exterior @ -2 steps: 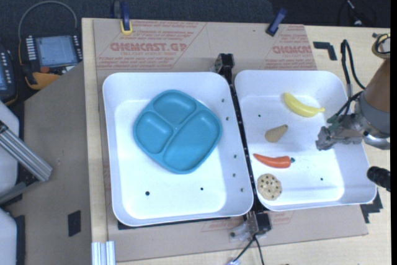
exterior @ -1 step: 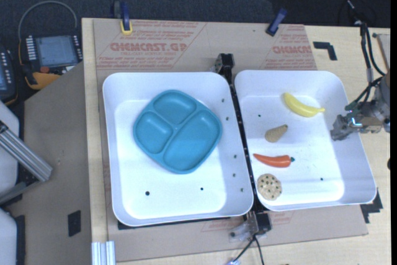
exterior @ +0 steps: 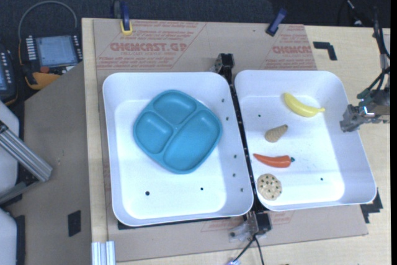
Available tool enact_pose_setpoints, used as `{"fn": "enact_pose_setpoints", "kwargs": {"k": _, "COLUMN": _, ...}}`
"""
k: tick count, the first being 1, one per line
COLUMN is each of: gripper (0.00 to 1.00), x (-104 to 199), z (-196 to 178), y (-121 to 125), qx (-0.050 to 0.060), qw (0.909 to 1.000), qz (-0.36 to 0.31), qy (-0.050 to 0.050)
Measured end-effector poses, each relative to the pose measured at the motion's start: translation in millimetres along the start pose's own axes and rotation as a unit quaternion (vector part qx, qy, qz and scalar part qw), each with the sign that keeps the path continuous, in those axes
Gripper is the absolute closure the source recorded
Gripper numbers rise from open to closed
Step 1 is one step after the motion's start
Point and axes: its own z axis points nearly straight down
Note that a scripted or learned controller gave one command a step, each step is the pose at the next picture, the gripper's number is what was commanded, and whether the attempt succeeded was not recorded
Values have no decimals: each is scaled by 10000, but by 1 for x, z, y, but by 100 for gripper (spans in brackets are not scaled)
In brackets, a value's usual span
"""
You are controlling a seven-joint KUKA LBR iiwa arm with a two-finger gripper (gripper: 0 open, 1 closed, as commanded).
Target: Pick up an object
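On the left side of the frame sits the left bin (exterior: 118, 133), and a blue tray (exterior: 178, 138) with three dips in it lies flat in the middle of it. Next to it, in the middle right of the frame, is the right bin (exterior: 329, 152), and this one has the small things to grab. A yellow banana (exterior: 302, 105) lies near the top, a little tan cone (exterior: 276, 132) lies below it, a red pepper (exterior: 273, 160) lies lower down, and a round cookie (exterior: 269, 186) sits near the bottom left corner, close to the bin wall. They are all apart from each other. At the far right edge, just past the bin's rim, is the gripper (exterior: 360, 113), and I cannot tell how it is set because it is small and dark there. I think the banana is the best pick, since it is nearest and has room around it. The gripper should come straight down over its middle and squeeze across the thin way. The cookie looks hard, being flat and close to the wall.
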Motion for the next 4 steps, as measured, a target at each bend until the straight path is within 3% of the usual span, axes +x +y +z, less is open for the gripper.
{"fn": "enact_pose_setpoints", "kwargs": {"k": 2, "gripper": 100, "x": 99, "z": 9, "y": 15, "qx": 44, "qw": 10000, "qz": -19, "qy": 30}}
{"fn": "enact_pose_setpoints", "kwargs": {"k": 3, "gripper": 100, "x": 150, "z": 25, "y": 5, "qx": 57, "qw": 10000, "qz": -19, "qy": 33}}
{"fn": "enact_pose_setpoints", "kwargs": {"k": 4, "gripper": 100, "x": 197, "z": 32, "y": 10, "qx": 56, "qw": 10000, "qz": -17, "qy": 29}}
